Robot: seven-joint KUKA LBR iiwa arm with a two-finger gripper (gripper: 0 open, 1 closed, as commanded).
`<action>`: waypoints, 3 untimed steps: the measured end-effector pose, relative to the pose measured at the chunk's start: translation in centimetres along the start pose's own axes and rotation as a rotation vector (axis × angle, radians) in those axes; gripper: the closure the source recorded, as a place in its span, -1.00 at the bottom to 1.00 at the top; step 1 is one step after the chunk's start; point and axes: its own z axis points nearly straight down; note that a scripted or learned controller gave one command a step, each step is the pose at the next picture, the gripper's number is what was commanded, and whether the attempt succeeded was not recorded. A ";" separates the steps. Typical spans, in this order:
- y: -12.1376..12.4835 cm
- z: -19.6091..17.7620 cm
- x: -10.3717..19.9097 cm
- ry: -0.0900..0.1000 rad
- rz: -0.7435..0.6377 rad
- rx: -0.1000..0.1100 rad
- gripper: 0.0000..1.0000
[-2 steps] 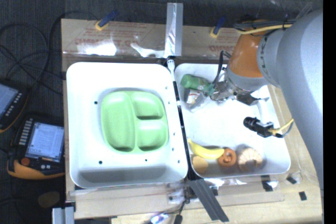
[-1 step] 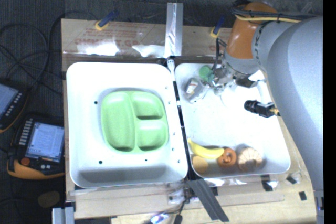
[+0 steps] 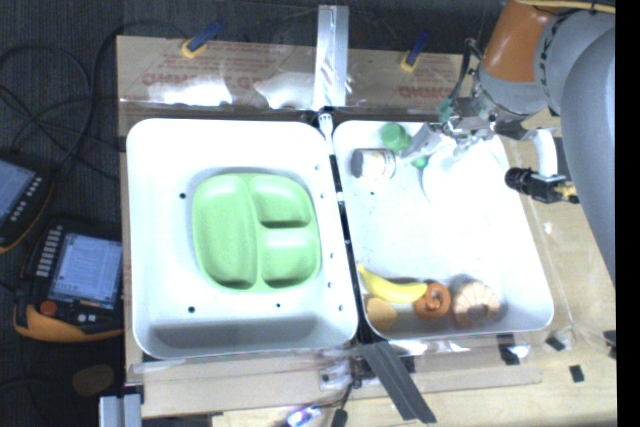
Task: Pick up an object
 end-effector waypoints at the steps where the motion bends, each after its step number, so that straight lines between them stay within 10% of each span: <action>1: 0.0 0.0 0.0 0.000 0.000 0.000 -1.00; 2: 0.6 6.9 -0.3 0.004 -0.380 0.006 -1.00; 3: 0.9 6.0 -0.4 -0.007 -0.387 -0.001 1.00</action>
